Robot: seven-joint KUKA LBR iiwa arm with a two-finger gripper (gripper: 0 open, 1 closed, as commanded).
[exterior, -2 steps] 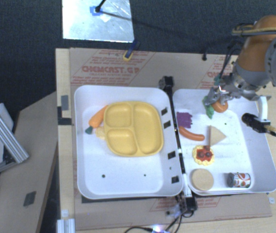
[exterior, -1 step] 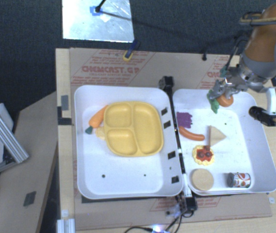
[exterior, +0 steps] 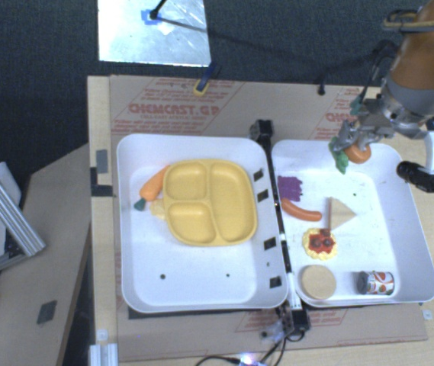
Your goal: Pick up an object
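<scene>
Arm [exterior: 430,44] cut off at right edge. Carrot [exterior: 152,184] partly hidden under yellow tray [exterior: 205,202]. Can [exterior: 375,283] label too small to read.

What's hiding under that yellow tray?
A toy carrot pokes out from beneath the yellow tray's left edge, lying in the left bin. Anything else under it is covered.

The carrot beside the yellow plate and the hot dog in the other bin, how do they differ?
The carrot is orange with a green end; the hot dog is reddish-orange throughout. The carrot lies in the left bin, tilted, touching the yellow plate; the hot dog lies nearly level in the right bin. Both are slim toy foods.
</scene>
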